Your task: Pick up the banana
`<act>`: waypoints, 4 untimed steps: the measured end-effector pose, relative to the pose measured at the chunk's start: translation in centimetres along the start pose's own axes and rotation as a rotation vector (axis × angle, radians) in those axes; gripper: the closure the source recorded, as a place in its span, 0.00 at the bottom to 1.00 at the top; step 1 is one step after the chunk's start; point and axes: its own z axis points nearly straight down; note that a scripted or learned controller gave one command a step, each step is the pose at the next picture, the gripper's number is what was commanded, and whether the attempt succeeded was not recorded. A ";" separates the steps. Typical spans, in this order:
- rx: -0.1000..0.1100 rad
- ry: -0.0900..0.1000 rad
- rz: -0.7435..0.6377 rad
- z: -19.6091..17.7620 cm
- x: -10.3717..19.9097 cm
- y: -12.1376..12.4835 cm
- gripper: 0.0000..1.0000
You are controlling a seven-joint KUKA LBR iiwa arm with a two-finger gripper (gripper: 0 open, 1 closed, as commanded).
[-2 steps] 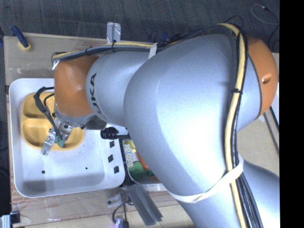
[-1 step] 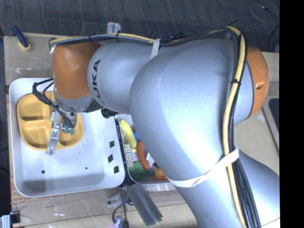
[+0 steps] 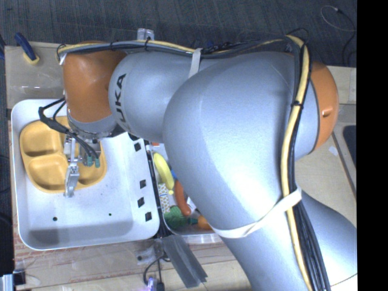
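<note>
Nearest you, the grey arm [image 3: 242, 162] fills the right half of the view and hides most of the right bin [image 3: 182, 234], where you can see the banana [image 3: 162, 170] lying along the bin's left wall, just above an orange carrot-like piece [image 3: 182, 197] and something green [image 3: 173, 212]. Farther left, the gripper [image 3: 73, 177] hangs over the left bin [image 3: 79, 229], its tip above the lower right part of a yellow divided tray [image 3: 42, 156]. You cannot tell its state from this angle; it is well apart from the banana.
</note>
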 end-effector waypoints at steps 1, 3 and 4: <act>-0.027 0.011 0.002 0.8 -0.6 -2.9 0.00; -0.008 0.031 -0.035 0.6 -1.3 -2.1 0.00; -0.049 -0.129 -0.016 0.1 7.1 -4.4 0.00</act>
